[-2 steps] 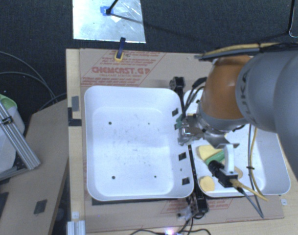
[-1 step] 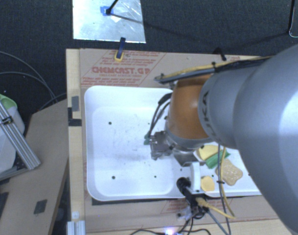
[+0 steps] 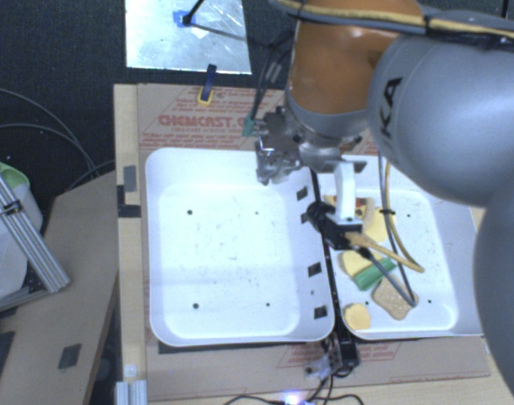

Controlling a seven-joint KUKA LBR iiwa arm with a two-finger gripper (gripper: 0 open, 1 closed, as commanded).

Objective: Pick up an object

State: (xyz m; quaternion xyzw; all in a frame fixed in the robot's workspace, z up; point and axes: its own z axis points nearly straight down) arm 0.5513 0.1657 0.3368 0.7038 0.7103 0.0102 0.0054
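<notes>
White bins point(image 3: 214, 327), arm point(image 3: 392, 74) bent overhead

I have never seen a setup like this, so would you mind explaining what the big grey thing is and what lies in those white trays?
The grey and orange machine is a robot arm, reaching in from the right; one camera looks down at a slant from above the bench. Its gripper hangs over the far edge of the left tray. I cannot tell whether it is open or holding anything. The right tray holds small items: a yellow piece, a green piece, a tan block and a round yellow piece.
</notes>
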